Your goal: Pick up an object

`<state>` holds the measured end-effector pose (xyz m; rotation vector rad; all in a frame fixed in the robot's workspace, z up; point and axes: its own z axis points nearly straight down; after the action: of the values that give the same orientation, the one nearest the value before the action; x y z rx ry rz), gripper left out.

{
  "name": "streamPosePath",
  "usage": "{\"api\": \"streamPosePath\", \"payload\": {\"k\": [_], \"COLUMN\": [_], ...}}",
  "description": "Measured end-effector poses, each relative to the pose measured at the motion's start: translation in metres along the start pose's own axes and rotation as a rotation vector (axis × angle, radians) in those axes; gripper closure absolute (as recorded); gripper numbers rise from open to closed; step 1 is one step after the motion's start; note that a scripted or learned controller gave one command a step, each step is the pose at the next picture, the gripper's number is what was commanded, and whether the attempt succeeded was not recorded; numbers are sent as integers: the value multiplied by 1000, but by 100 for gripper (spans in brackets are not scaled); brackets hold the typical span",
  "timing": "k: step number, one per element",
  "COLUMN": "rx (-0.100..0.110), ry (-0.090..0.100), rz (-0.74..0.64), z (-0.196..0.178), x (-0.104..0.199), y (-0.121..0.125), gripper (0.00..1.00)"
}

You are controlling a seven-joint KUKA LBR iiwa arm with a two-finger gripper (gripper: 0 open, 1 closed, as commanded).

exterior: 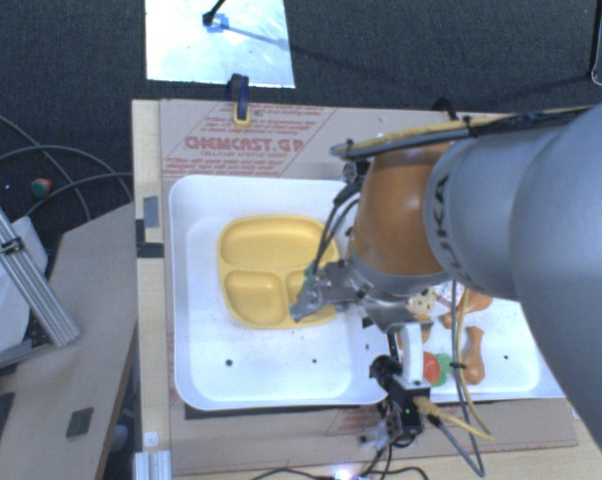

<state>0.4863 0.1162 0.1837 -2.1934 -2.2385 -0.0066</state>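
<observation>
The gripper hangs at the right rim of the yellow tray; its grip state cannot be told. The shallow, slick rim could slip free.

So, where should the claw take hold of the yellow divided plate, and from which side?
Probably the raised rim of the yellow plate, from above, one finger inside and one outside. It lies flat in the left bin. The far or left rim looks freest; the arm covers its right edge.
</observation>
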Motion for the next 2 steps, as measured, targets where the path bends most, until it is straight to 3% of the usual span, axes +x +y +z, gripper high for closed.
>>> {"api": "streamPosePath", "payload": {"k": [1,2], "rx": [-5,-4], "ry": [-16,-6], "rz": [35,9], "z": [-2,-1], "x": [-162,-63], "y": [0,-1], "gripper": [0,0]}}
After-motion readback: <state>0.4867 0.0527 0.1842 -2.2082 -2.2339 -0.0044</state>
